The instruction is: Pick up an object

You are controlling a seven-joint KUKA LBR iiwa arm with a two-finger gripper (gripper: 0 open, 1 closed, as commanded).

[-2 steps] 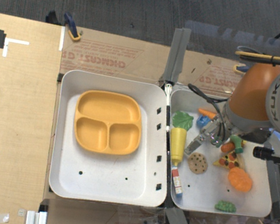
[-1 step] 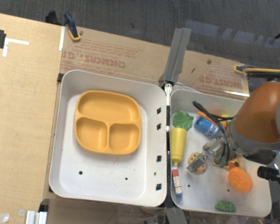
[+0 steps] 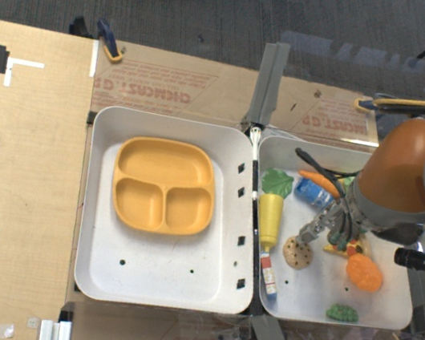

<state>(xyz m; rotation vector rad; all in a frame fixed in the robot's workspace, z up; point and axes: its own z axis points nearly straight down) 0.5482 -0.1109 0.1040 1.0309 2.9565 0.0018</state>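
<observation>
We see metal two-finger gripper (image 3: 318,229) low in right shallow white plastic bin (image 3: 390,315), just above round tan cookie with dark chips (image 3: 297,252); cookie lies flat, left of orange bumpy ball (image 3: 363,274), right of yellow corn cob with green husk (image 3: 272,208). Jaw state: we cannot tell.

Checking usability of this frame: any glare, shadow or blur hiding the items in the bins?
Camera view: even, soft lighting with faint shadows; mild glare on the arm's orange band; orange tray sharp; the gripper is small and blurry against the clutter in the right bin.
</observation>
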